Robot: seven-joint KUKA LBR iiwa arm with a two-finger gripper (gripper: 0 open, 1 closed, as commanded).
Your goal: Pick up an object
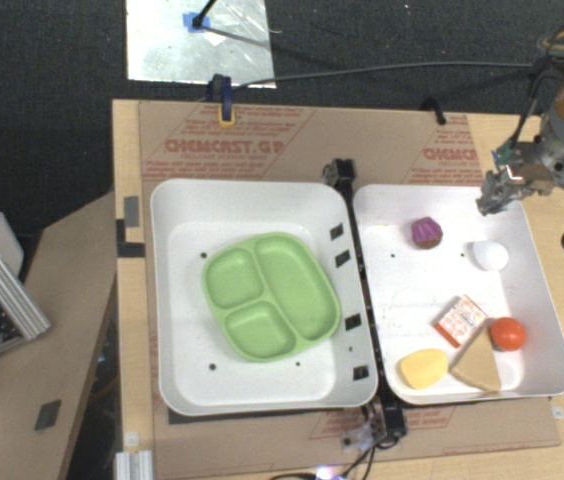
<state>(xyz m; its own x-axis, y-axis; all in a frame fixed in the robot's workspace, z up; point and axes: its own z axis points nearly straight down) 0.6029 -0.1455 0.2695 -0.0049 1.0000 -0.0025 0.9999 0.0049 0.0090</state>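
On the counter (262,133) the right bin (542,298) carries the loose pieces. The gripper (494,190) hangs over its far right corner; whether it is spread or pressed together I cannot tell. The egg (489,256) lies nearest, just toward the camera; the purple fruit (425,232) sits leftward.

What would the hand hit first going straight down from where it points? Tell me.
Probably the bare floor of the right bin near its far edge; the hand hangs beyond the white egg-like object. Depth is uncertain.
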